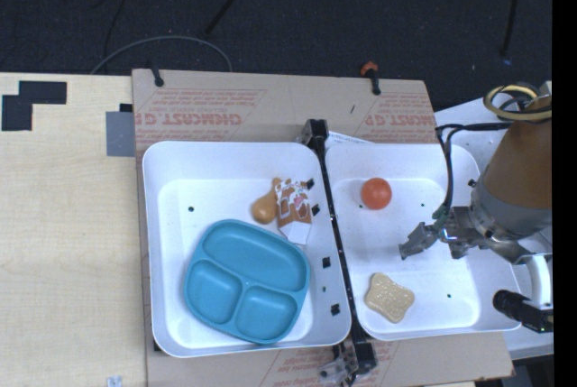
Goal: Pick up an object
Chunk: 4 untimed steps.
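In the right bin (460,308) lie a small red-orange ball (376,193) near the far side and a tan waffle-like biscuit (389,297) near the front. My gripper (417,243) hangs over the right bin's middle, between the ball and the biscuit, reaching in from the right. Nothing shows between its fingers. In the left bin (167,268) sit a blue divided plate (246,281), a small brown piece (263,209) and a brown-and-white patterned packet (293,203).
The black divider (330,241) runs between the two bins. The arm's orange band (523,164) and grey wrist cover the right bin's right side. Cardboard (270,105) lies under the bins, a pale wooden bench (63,241) to the left.
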Tool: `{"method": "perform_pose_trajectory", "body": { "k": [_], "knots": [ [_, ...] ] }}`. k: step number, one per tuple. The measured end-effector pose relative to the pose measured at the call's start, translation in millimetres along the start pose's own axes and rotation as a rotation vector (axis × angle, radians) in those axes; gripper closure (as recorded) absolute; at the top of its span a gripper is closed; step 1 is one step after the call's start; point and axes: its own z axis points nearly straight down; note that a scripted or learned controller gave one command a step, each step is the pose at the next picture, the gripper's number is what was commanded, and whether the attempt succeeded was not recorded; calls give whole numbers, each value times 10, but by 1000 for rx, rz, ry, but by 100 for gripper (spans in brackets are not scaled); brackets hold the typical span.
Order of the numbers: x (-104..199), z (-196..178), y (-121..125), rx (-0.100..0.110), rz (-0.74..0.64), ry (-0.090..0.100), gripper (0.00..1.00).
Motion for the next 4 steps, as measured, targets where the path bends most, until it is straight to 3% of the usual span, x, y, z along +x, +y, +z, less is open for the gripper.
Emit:
{"method": "perform_pose_trajectory", "body": {
  "k": [1,3,4],
  "knots": [
    [-3,-38,22,-9,-1,-2,0],
    [94,951,49,-8,-1,1,0],
    [92,815,60,-10,3,3,100]
  ]
}}
